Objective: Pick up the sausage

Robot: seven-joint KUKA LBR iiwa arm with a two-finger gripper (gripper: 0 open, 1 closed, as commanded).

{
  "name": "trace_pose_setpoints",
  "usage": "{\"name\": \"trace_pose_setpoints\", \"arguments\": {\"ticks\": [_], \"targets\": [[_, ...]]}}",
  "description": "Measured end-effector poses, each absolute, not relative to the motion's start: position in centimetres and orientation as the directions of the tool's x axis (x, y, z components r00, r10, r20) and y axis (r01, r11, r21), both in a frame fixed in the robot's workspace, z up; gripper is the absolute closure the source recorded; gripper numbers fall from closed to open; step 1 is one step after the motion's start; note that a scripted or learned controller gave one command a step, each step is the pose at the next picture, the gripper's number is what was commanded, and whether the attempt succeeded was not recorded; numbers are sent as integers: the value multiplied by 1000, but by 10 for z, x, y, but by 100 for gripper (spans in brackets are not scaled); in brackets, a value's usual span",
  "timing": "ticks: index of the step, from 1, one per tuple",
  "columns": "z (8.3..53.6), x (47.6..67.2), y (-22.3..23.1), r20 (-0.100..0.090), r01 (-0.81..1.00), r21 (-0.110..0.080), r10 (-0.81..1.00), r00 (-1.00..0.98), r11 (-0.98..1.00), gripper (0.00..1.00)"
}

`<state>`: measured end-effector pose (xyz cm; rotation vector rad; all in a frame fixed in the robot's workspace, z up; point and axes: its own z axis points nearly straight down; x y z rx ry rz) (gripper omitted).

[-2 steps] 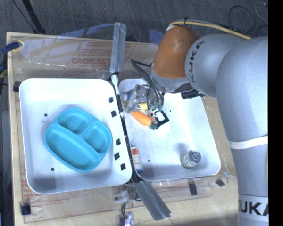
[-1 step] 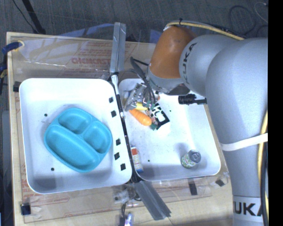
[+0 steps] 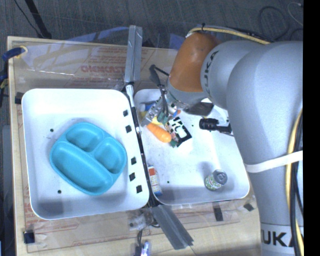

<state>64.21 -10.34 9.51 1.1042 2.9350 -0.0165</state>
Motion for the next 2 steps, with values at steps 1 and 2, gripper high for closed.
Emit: {"name": "trace_pose_setpoints", "arguments": {"ticks": [1, 2], "targets": [[105, 627, -97, 3, 867, -10, 867, -498, 498, 100], [193, 657, -38, -1, 838, 1, 838, -545, 545, 100]]}}
